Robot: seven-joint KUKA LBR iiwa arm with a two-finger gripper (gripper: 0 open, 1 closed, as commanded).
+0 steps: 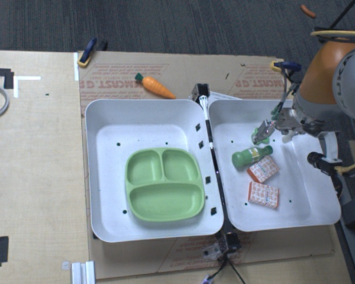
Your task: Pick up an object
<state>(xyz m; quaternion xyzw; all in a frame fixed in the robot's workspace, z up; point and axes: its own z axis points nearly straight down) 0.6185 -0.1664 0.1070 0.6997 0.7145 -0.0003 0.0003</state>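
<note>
The right bin holds a small green bottle lying on its side and two red-and-white patterned packets just below it. My gripper hangs over the right bin, just above and slightly right of the bottle's cap end. Its fingers point down-left and nothing shows between them. The grey arm with its orange band reaches in from the right.
The left bin holds a green divided plate. A toy carrot lies on the cardboard behind the bins. A blue clamp sits at the cardboard's back left corner, another at the back right.
</note>
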